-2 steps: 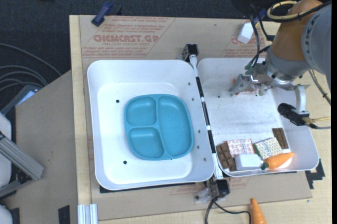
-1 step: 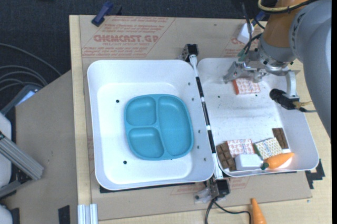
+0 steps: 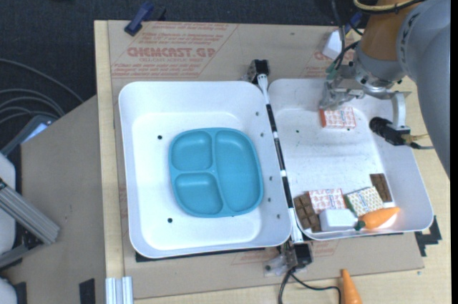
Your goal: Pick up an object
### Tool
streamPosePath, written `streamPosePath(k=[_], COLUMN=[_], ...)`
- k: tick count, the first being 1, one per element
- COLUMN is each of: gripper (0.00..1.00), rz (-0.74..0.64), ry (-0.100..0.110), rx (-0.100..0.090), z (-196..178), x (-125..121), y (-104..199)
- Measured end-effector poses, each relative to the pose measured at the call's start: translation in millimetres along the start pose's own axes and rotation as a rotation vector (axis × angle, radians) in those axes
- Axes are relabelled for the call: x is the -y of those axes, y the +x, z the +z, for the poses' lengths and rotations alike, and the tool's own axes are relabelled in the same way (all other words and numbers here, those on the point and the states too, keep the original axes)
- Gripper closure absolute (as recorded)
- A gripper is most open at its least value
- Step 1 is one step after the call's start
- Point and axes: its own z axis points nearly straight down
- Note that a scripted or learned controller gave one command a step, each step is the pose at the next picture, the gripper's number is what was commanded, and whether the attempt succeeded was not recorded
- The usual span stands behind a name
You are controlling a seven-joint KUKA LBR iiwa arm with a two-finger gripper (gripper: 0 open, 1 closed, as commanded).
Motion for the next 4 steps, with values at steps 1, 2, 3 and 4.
streamPosePath(k=[1, 2, 3, 4], gripper=[0.00, 1.00, 0.00, 0.00], rz=[0.000, -0.001, -0.001, 0.001], ry=[0.001, -0.002, -0.001, 0.005], rx=[0.000, 0.002, 0.001, -0.003], z=[0, -10, -10, 12], x=[0, -1, -1, 2], y=[0, 0, 0, 1])
